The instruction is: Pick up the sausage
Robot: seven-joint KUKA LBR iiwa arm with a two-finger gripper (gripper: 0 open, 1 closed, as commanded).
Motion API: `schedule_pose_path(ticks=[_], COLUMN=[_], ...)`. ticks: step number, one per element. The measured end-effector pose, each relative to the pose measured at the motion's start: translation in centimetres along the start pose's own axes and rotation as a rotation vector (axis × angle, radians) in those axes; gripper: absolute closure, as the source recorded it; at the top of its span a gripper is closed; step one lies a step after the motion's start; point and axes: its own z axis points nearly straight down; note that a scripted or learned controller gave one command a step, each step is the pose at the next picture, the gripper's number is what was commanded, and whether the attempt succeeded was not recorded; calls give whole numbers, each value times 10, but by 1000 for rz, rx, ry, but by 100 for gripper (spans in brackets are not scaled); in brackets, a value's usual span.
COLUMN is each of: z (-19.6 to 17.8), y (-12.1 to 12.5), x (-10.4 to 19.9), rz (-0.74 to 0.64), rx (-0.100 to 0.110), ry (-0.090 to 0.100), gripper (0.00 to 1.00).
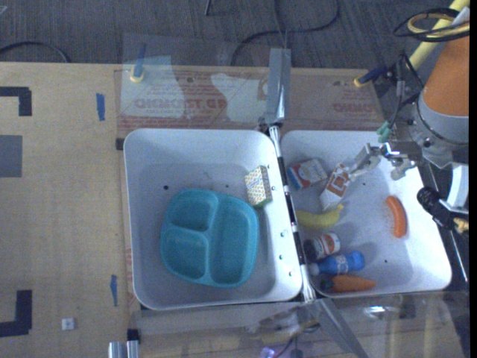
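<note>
Sausage (398, 216) lay alone near the right wall of the right bin (417, 278), well apart from the banana (322, 216) and bottle (339, 264). It looked light, smooth and probably slippery, a short rounded toy likely to roll. A grip across its middle, at right angles to its length, seemed best. The gripper (378, 155) hovered above the bin's far edge, clasping nothing; whether its jaws were parted could not be told.

Two bins side by side on the bench (59, 200).
Left bin (141, 155): divided plate (210, 237). Right bin (428, 271): sausage (398, 216) at right, banana (320, 216) left of it.
</note>
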Motion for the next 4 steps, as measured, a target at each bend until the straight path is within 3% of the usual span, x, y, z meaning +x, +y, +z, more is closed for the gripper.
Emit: schedule_pose_path(ticks=[2, 3, 4], z=[109, 145, 178], y=[-23, -74, -5], x=[-104, -113, -116], rz=[-33, -208, -373], rx=[-1, -1, -10], ry=[-1, 0, 1], gripper=[0, 0, 0])
